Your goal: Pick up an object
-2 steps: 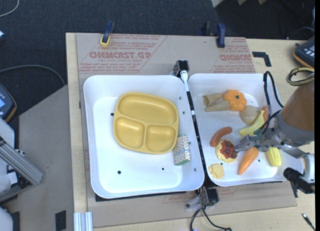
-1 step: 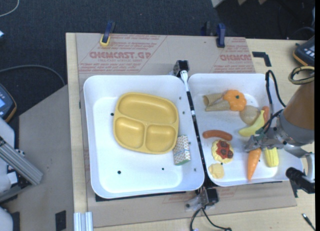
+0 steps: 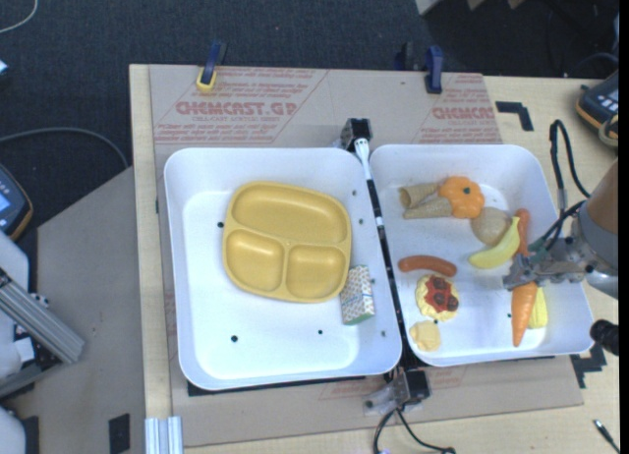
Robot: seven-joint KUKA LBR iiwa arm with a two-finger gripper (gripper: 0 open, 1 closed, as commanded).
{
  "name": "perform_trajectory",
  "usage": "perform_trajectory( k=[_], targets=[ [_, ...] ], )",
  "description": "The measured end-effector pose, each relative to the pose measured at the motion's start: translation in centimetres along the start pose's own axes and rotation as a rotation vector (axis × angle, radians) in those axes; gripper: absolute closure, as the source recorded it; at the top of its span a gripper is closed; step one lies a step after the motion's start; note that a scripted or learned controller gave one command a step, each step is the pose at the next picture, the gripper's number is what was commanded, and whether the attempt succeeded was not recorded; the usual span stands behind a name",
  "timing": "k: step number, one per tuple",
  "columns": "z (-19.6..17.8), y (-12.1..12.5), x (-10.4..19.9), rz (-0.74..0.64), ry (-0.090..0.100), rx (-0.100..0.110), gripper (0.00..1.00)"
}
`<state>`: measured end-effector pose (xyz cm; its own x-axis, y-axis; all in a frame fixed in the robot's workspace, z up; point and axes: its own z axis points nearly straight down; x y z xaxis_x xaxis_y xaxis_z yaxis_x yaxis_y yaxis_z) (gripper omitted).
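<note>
My gripper (image 3: 531, 271) hangs low over the right side of the right bin (image 3: 393, 172), just above the top end of an orange carrot (image 3: 523, 312). A yellow piece (image 3: 540, 309) lies against the carrot's right side. A banana (image 3: 499, 249) and a beige potato (image 3: 488, 225) lie just left of the gripper. A thin orange stick (image 3: 522, 228) stands behind them. Further left are a sausage (image 3: 428, 265), a small pizza (image 3: 437, 297), a pale cookie (image 3: 425, 335), and a cone (image 3: 423, 199) beside an orange fruit (image 3: 461, 197).
The left bin (image 3: 187, 275) holds a yellow divided plate (image 3: 286, 241) and a small green-and-white box (image 3: 358, 296) near the shared wall. The grey arm (image 3: 604, 246) enters over the right bin's right rim. Clamps and cables sit along the bench edges.
</note>
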<state>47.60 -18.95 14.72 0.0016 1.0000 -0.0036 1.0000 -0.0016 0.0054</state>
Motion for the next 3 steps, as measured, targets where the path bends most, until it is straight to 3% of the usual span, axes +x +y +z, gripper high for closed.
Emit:
perform_trajectory(
  k=[1,2,3],
  targets=[
    [-5.6,-0.2,0.9,-0.003,0.001,0.001,1.00],
    [-7.9,-0.1,0.9,-0.002,0.001,0.001,1.00],
    [-8.3,4.3,4.6,-0.007,0.002,0.000,1.00]
  ],
)
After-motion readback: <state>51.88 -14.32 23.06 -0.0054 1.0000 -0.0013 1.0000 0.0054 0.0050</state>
